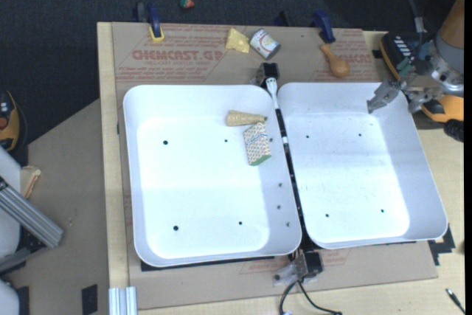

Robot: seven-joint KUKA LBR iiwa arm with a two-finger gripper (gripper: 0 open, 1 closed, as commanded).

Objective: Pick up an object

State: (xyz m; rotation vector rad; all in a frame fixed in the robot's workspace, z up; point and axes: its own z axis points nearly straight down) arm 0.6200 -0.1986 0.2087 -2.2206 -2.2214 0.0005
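Gripper sits over the far right corner of the right bin; whether it is open or closed cannot be told, and nothing is seen in it. In the left bin, far right part: tan cone-shaped piece, with patterned packet just near of it, touching.

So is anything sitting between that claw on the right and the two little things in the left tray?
Nothing loose. Between the gripper and the tan piece and patterned packet there is bare right bin floor, then the bins' raised rims where they meet.
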